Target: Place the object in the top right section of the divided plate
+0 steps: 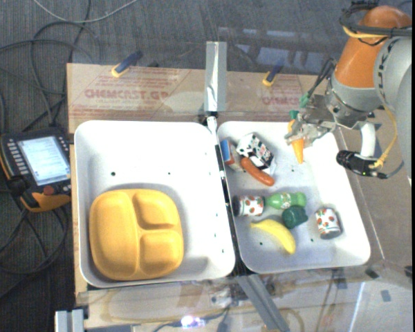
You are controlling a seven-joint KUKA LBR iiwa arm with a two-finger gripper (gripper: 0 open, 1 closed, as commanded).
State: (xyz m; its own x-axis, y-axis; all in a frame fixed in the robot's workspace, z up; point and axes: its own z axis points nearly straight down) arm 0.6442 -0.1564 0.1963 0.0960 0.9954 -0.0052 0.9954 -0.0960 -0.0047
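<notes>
1. Over the right bin's (353,251) far edge, the gripper (303,133) is pinching a small orange carrot (298,148) between its fingers.
2. In the left bin (152,133), the yellow divided plate (136,234) is lying near the front.

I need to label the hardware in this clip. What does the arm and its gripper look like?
The arm is grey with a rounded orange band above the wrist. Dark cables loop around it, one yellow-tipped near a black fitting. The gripper is small and metallic grey.

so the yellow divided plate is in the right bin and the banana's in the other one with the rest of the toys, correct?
Not quite. The camera view shows the yellow divided plate in the left bin, not the right. The banana lies in the other one, the right bin, among the toys.
</notes>
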